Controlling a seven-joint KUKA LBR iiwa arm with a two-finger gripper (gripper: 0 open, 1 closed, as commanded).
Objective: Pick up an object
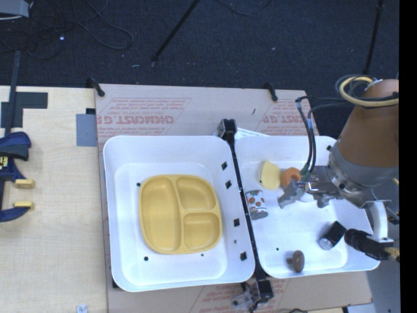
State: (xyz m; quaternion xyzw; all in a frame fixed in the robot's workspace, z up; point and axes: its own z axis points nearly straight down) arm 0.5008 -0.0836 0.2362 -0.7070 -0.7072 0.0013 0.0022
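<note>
Orange lump [290, 175] & yellow wedge [270, 174] just beside claw [288, 195].

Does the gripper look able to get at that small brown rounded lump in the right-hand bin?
Probably yes. The small brown rounded lump lies alone on bare floor of the right-hand white bin, nothing over it, and the gripper hangs above that bin. The near wall is close, which might crowd it.

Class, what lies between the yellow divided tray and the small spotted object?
The camera view shows the bins' adjoining walls, with black clips, between the tray and the spotted object.
</note>
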